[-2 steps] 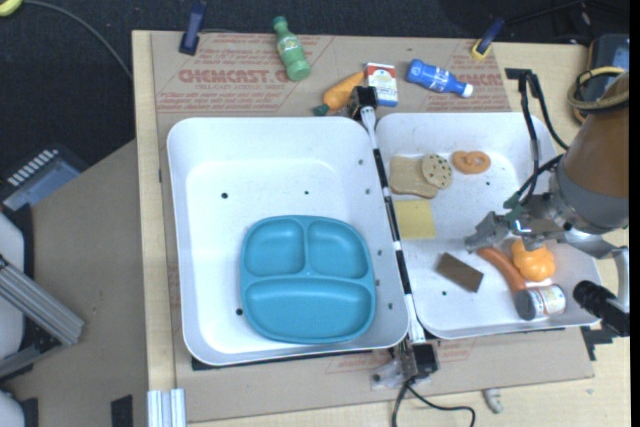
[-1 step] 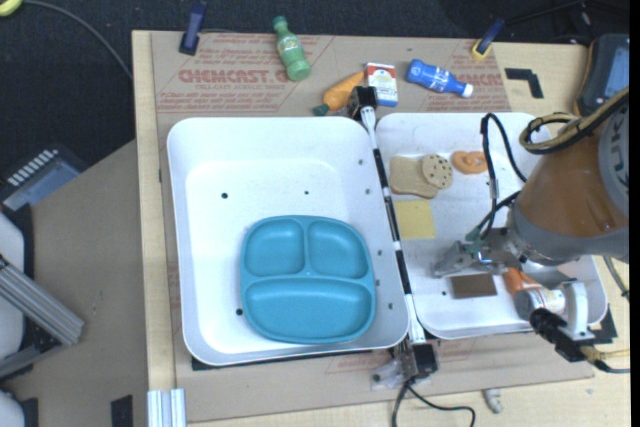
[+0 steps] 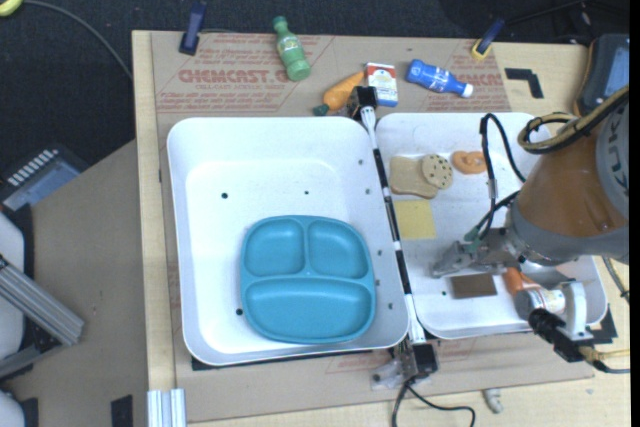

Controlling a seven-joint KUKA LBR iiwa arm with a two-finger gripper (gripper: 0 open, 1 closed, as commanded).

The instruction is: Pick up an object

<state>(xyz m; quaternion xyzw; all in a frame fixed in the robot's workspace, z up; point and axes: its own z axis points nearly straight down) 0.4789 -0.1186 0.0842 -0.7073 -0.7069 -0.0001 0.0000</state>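
Camera view: I look down on the bench (image 3: 150, 215) with two white bins side by side.
Left bin (image 3: 200, 215): it carries a blue tray (image 3: 307, 278) near its front edge.
Right bin (image 3: 440, 315): I see a tan slab (image 3: 410, 175) with a holed cracker (image 3: 436, 170) on it near the back edge, an orange piece (image 3: 468, 161) just beside them, a yellow square (image 3: 417, 220) along the left wall, and a brown tile (image 3: 472, 286) near the front edge.
Arm (image 3: 570, 205): it reaches over the right bin's right side, orange band low above the wrist.
Gripper (image 3: 455, 260): low over the bin floor, just behind the brown tile; I cannot tell how far it is parted, and I see nothing held.
Behind the bins: a green bottle (image 3: 292, 50), a blue bottle (image 3: 438, 78), a carton (image 3: 381, 83) and a carrot (image 3: 343, 92) lie on the bench's back edge.
Step, as I judge it: the descent onto a target, the brown tile being nearest.
Next move: I would want the tips astride the flat tile before closing; a thin flat piece may slip.
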